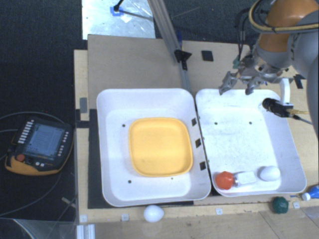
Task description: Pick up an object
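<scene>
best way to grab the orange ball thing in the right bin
Grip the orange ball across its round middle, coming straight down from above. It sits in the near-left corner of the right bin, close to the bin wall on its left and near sides, with a small white object right beside it on the other side. Probably set the gripper fingers along the freest diagonal.

Two shallow white bins sit side by side — the left bin [107, 133] and the right bin [284, 133]. One yellow square plate [161, 146] lies in the left bin. The right bin holds three small things: one orange-red ball [224, 180], one small white block [245, 178], one white egg-shaped object [269, 173]. Outside the bins there are one more white egg-shaped object [153, 213], one dark green ball [279, 204] and one handheld control pendant [39, 147] — and one arm with one gripper [238, 84].
</scene>
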Action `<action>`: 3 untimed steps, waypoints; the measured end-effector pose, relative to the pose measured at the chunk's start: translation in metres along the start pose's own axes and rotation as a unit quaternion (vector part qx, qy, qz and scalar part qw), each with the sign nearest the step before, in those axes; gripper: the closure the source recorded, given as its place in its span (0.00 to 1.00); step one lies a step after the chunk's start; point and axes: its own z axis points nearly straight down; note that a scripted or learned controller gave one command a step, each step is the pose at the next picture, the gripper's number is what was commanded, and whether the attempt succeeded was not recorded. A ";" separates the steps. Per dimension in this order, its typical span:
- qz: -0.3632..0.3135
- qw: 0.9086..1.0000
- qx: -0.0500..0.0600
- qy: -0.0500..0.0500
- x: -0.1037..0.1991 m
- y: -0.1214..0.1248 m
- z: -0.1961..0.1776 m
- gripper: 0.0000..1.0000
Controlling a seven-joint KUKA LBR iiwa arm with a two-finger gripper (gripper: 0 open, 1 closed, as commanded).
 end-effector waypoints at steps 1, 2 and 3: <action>0.000 1.000 0.001 0.000 0.003 0.000 0.063 0.00; 0.000 1.000 0.000 0.000 0.003 -0.001 0.115 0.00; 0.000 1.000 -0.003 0.000 0.003 0.001 0.101 1.00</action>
